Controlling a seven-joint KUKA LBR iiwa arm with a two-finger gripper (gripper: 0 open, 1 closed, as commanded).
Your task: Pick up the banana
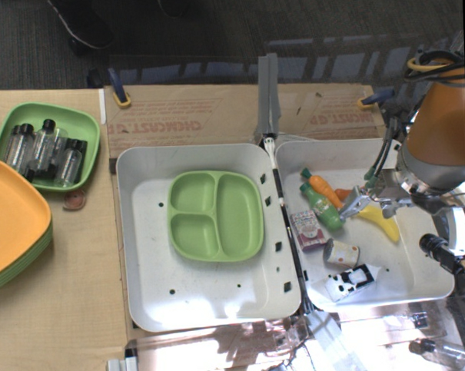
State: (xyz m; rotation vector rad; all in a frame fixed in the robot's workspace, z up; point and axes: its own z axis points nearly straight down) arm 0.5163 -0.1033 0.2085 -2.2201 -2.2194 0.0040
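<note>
Looking down at a slant on a bench with two shallow white bins side by side, we start at the near edge of the right bin [422, 292], where a small black and white object [352, 281] lies, and just beyond it a small cup [342, 253] tipped on its side. A little farther in, near the divider between the bins, rests a small pinkish packet [306, 225], with a green bottle [323, 210] slanting beside it and an orange carrot [322, 186] just beyond that. The banana [383, 223], yellow and lying flat on the bin floor, sits to the right of the bottle, toward the middle of the right bin. The gripper [366, 204] hangs right at the banana's far left end, its metal fingers set a little apart, and we see nothing held between them. The grey arm with its orange band [438, 126] reaches in from the right. The left bin [145, 292] holds a green divided plate [216, 216]. Far left on the bench sit stacked orange plates [15, 221] and a green tray of dark-capped vials [50, 146]. We judge the arm to be at the approach stage, with the grasp not yet made. Next, the fingers should straddle the banana, well clear of the bottle, then close and lift.
</note>
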